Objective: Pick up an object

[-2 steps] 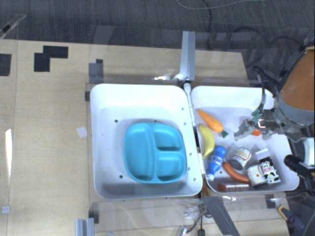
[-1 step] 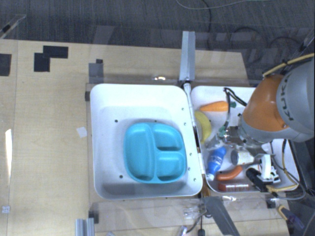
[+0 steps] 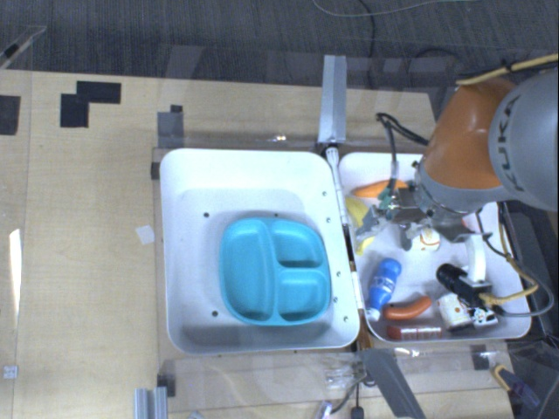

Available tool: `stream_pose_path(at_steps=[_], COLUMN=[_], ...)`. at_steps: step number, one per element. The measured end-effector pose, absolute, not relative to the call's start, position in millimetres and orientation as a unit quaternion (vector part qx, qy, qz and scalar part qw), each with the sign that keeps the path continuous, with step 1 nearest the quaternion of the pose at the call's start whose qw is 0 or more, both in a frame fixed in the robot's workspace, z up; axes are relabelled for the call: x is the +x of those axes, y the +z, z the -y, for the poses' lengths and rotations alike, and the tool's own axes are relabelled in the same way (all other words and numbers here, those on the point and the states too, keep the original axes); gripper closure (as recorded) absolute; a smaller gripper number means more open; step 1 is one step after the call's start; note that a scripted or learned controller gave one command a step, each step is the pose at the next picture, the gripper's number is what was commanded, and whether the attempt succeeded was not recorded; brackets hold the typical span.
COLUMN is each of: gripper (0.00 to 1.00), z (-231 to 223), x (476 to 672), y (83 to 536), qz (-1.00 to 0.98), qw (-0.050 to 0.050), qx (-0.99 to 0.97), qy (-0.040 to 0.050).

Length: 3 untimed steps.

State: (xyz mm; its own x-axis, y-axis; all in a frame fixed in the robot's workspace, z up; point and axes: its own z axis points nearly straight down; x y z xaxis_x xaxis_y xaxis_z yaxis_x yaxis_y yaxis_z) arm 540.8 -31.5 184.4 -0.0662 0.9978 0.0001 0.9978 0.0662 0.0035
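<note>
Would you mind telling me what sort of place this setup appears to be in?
Probably a robotics lab or test cell, not a home. A grey and orange arm reaches over two white bins fixed side by side on a bench, the right one full of assorted small items, and loose cable trails across the dark floor behind.

The arm [image 3: 489, 147] hides much of the right bin [image 3: 515, 326] and an orange item [image 3: 377, 188].

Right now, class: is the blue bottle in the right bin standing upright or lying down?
Lying down. The blue bottle rests on its side on the right bin floor, lengthwise, beside an orange sausage-shaped toy.
</note>
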Motion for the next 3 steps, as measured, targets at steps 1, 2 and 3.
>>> stream_pose_path(at_steps=[1, 2, 3], gripper=[0.00, 0.00, 1.00], z=[86.9, 99.6, 99.4], x=[655.6, 665.3, 663.0], y=[99.1, 84.9, 91.3], qz=[-0.780, -0.664, -0.667], qw=[-0.003, -0.010, -0.013], qx=[0.625, 0.747, 0.745], qy=[-0.0034, -0.0053, -0.0099])
